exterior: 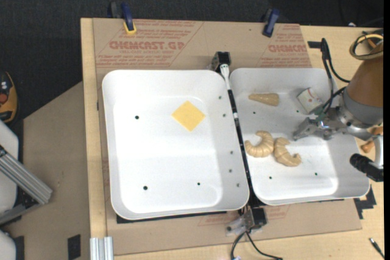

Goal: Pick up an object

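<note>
The right bin [323, 182] holds two tan croissant-shaped pieces, one [261, 145] near the divider and one [286, 153] just right of it. A tan cone-shaped piece [264, 98] lies toward the bin's back, and a small white block [308, 96] sits at the back right. A yellow square [188, 115] lies flat in the left bin [122, 149]. My gripper [304, 126] reaches in from the right, low over the right bin, just right of and above the croissant pair and below the white block. I see nothing held in it.
The arm's orange band [368, 85] and grey wrist hang over the right bin's right edge. Cables [326, 64] trail along the back right. Two clamps [128, 18] [270, 21] pin the cardboard base. A black connector [220, 61] sits between the bins at the back.
</note>
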